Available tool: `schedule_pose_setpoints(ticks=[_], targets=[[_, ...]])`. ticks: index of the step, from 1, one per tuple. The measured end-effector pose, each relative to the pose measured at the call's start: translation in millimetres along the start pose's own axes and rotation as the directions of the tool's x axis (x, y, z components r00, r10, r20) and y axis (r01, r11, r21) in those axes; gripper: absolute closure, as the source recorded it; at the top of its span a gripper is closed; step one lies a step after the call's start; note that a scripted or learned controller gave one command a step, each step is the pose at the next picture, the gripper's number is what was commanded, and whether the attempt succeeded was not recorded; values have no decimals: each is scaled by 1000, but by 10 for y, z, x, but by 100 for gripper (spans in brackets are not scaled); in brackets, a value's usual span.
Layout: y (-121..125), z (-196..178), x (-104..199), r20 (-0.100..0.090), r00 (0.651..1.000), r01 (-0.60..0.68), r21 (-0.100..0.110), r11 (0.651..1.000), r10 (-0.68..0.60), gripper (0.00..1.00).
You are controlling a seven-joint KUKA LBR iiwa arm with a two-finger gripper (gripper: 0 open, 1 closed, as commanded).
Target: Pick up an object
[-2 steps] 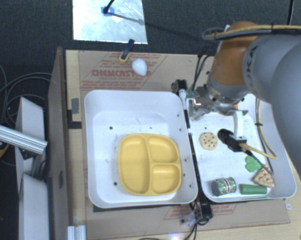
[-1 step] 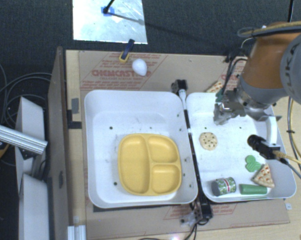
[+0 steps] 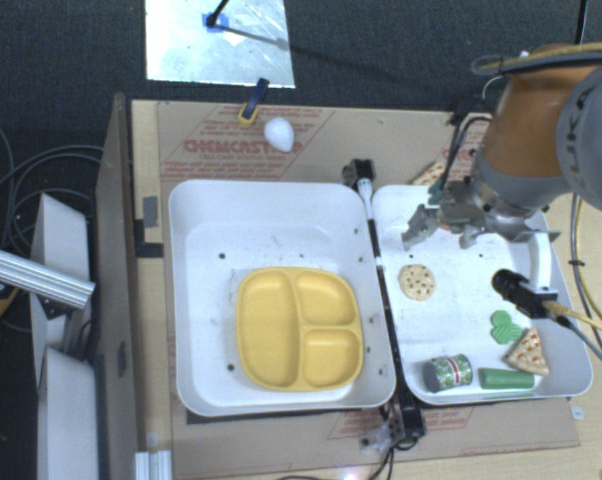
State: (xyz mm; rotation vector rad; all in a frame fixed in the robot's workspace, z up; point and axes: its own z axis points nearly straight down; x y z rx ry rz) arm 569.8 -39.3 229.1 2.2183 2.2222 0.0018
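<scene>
Beige speckled round cookie point(image 3: 416, 282), perhaps plastic

Over rear of R bin point(image 3: 571, 378): gripper point(image 3: 444, 228). Cookie point(image 3: 416, 281) lies in that bin just in front of gripper, slightly view-left. Further front & view-right of gripper: leaf-shaped piece point(image 3: 503, 325), w/ pizza slice point(image 3: 527, 352) just in front of it. Can point(image 3: 448, 372) lies on its side by bin's front wall, straight in front of gripper, well apart; stick-shaped piece point(image 3: 506, 378) next to can, view-right. L bin point(image 3: 196, 218) sits view-left of gripper, beside R bin; divided tray point(image 3: 299, 328) in its front half. Egg point(image 3: 279, 133) on cardboard point(image 3: 196, 133), behind L bin, view-left & behind gripper.
</scene>
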Motion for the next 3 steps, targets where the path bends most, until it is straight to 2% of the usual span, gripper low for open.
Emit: schedule_pose_setpoints(ticks=[1, 2, 3], targets=[[1036, 359, -688, 3, 1000, 0, -11, 1000, 1, 0], [990, 280, -929, 1, 1000, -2, -2, 1000, 2, 0], [1001, 166, -919, 3, 1000, 4, -5, 1000, -4, 100]])
